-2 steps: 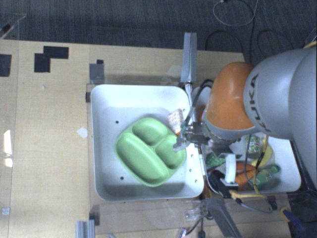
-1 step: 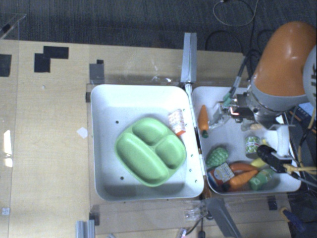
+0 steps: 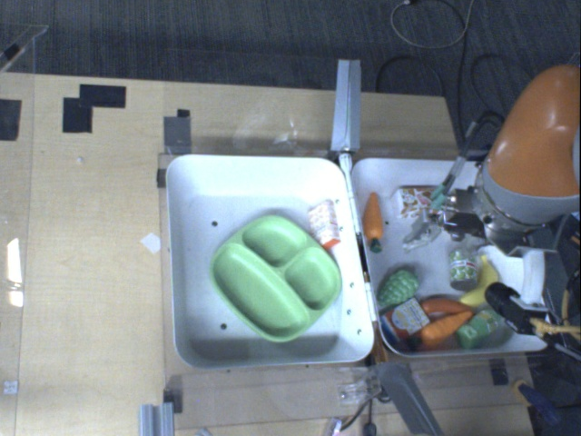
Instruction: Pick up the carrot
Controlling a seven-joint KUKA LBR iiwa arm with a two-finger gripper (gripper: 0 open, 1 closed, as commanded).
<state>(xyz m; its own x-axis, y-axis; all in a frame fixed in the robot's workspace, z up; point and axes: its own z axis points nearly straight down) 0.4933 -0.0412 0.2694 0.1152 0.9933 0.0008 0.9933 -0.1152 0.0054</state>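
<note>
Bins: two shallow white bins sat side by side on the worktop (image 3: 100,271), the left bin (image 3: 186,243) and the right bin (image 3: 386,173), split by a grey divider rail (image 3: 346,107).
Left bin contents: one green sectioned plate (image 3: 275,277) with three compartments, tilted on a diagonal, and one small white-and-red packet (image 3: 325,222) just beside the plate's upper right edge.
Carrots: two orange carrots were counted, both in the right bin.
Upper carrot: the carrot (image 3: 372,220) lay alone against the bin's left wall, its long axis running nearly straight up and down the view, the broad orange end toward the top and the dark green stub toward the bottom.
Lower carrot: the second carrot (image 3: 443,328) lay near the bin's front edge, long axis nearly across the view and slightly slanted, packed among other things.
Other items in right bin: one green bumpy toy (image 3: 398,288), one printed packet (image 3: 414,202), one small jar (image 3: 464,267), one yellow banana-like piece (image 3: 483,286), one labelled red item (image 3: 410,316).
Arm: one grey arm with an orange band (image 3: 536,148) reached in from the right.
Hand: the hand (image 3: 427,232) hung over the right bin's upper middle, apart from the upper carrot; whether it was apart or together could not be told.
</note>
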